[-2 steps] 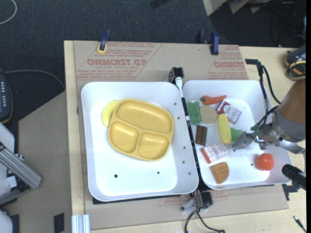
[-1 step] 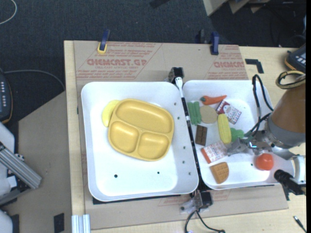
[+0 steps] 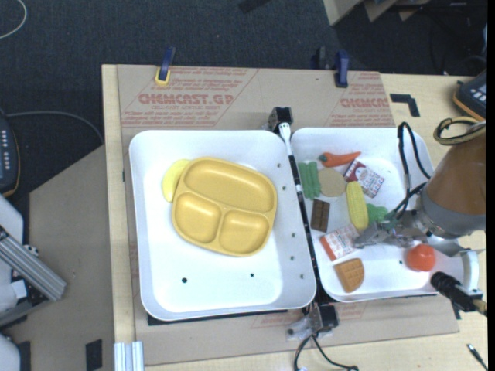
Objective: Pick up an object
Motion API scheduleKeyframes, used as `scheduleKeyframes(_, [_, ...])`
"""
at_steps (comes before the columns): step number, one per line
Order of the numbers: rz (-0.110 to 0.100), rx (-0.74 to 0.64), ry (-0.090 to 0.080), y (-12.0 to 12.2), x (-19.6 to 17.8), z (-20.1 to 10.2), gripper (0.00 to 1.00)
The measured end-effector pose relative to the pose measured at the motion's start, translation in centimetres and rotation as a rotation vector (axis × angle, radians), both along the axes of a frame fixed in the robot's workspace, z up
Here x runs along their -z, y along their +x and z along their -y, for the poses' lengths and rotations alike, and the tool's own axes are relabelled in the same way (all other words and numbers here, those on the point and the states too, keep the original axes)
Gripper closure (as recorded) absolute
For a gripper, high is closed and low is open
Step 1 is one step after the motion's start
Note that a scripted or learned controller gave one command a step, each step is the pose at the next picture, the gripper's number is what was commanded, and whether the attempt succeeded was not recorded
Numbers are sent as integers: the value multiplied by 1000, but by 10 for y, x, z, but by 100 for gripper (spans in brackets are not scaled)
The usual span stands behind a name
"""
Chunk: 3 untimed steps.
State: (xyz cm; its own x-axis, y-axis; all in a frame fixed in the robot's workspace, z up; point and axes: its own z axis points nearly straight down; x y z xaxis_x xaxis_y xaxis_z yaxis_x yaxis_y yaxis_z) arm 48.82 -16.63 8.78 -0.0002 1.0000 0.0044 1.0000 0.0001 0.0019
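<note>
Reaching low into the right bin (image 3: 387, 139), the gripper (image 3: 370, 233) points left, its grey fingers (image 3: 363, 236) lying just over the red-and-white packet (image 3: 338, 243); whether they are spread or closed I cannot tell, and nothing shows plainly between them. So the pick looks not yet done: every candidate seems to lie on the bin floor. Touching or just beside the fingertips are the packet and the yellow corn (image 3: 356, 205); a green piece (image 3: 377, 212) sits right behind them. The tomato (image 3: 421, 257) lies under the wrist, the toast (image 3: 349, 273) nearer the front wall, the carrot (image 3: 339, 159) well apart at the back. Behind the gripper, the wrist runs right into the orange band (image 3: 464, 180), with a black cable looping above. The yellow tray (image 3: 223, 205) fills the left bin (image 3: 147, 207), away from the arm. What is left, I judge, is closing on one item and lifting it.
</note>
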Motion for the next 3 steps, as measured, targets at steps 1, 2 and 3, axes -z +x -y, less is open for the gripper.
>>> scheduleKeyframes(1, [5,1,-6,0,-10,1,100])
scheduleKeyframes(2, [3,0,-7,-7,-57,-2,100])
scheduleKeyframes(3, [5,-1,-8,-13,-117,0,100])
